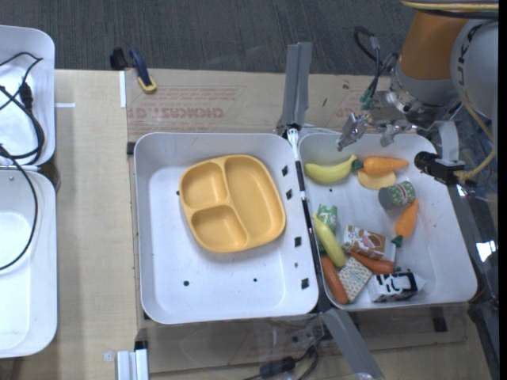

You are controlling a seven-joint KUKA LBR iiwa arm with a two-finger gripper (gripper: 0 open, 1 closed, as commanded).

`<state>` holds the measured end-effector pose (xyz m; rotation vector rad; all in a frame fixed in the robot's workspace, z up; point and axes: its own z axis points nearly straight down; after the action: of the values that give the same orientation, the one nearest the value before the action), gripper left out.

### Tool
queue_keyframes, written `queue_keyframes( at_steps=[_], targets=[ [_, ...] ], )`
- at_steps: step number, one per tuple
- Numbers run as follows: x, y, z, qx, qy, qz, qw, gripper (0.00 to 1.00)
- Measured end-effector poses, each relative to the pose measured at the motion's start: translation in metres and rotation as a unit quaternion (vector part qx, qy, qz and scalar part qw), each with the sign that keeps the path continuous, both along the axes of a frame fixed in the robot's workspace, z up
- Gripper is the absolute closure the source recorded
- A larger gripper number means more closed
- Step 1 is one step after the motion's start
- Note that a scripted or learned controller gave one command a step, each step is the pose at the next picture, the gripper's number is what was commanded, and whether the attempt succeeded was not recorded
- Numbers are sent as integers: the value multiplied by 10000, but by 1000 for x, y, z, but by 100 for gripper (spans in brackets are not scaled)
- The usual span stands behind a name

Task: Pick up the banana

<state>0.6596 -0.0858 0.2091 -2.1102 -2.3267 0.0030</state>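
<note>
Banana (331, 169) lengthwise across bin (tips seemingly upturned)

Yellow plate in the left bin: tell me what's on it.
The yellow plate shows three bare sections with nothing on them. The bin floor under it is covered.

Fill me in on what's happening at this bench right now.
A grey arm with an orange band reaches in from the right, its tool hanging over the far end of the right white bin, just above a curved yellow banana lying there untouched. Around the banana sit carrots and small cartons. The left white bin holds a yellow three-compartment plastic plate. Nothing is lifted yet.
</note>
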Motion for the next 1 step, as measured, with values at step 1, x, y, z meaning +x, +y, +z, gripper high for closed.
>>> queue_keyframes(
  at_steps=[1],
  targets=[
    [0,-4,36,-1,1,27,10000,0]
  ],
)
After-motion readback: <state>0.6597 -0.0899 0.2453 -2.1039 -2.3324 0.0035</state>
